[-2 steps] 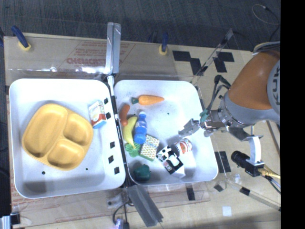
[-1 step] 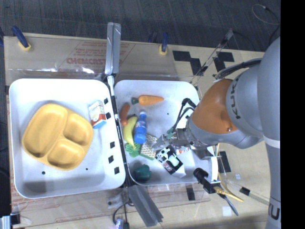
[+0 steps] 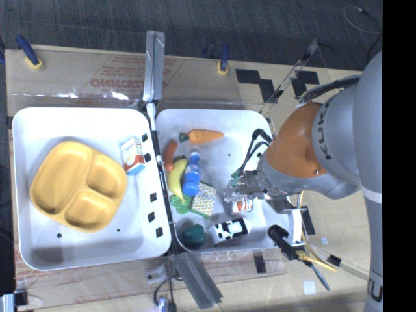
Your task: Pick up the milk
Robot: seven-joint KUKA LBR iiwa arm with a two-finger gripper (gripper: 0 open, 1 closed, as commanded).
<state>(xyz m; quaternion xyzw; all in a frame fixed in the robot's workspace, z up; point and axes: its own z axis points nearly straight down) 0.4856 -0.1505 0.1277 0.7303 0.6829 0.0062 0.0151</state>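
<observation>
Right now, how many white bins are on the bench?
2. The left bin holds a yellow tray and a small carton; the right bin holds the other items.

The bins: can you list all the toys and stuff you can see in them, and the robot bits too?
yellow tray: one, yellow, left bin
small carton: one, white and red, left bin, beside the tray
carrot: one, orange, right bin, far side
banana: one, yellow, right bin, left side
bottle: one, blue, next to the banana
can: one, red and silver, right bin, under the tool
black-and-white carton: one, right bin, near edge
dark green thing: one, right bin, near corner
bins: two, white, side by side
arm: one, grey and orange, from the right
tool: one, over the can
</observation>
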